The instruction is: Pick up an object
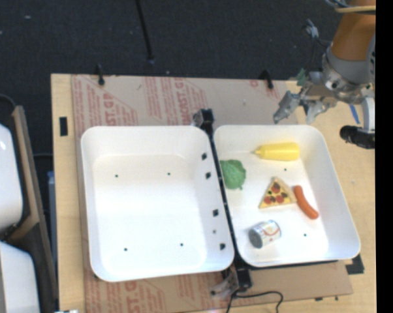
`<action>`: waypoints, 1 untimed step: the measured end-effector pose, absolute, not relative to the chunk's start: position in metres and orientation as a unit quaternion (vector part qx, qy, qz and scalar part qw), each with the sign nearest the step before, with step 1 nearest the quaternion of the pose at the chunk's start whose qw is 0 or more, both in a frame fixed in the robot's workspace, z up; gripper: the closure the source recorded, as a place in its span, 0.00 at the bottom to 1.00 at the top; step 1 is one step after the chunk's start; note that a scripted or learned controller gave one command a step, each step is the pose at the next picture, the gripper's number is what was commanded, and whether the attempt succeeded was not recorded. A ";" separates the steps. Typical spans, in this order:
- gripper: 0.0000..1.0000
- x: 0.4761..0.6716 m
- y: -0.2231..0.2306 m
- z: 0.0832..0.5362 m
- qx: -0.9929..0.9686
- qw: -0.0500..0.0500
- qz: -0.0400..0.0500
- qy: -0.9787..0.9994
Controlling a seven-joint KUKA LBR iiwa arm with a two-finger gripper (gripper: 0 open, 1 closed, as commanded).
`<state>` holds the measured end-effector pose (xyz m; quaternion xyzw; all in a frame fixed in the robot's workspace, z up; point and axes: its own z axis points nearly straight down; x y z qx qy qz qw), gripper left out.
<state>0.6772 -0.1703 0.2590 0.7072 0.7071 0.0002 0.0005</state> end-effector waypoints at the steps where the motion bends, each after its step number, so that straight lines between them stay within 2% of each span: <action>1: 0.00 0.644 -0.224 0.175 0.709 -0.002 -0.002 0.705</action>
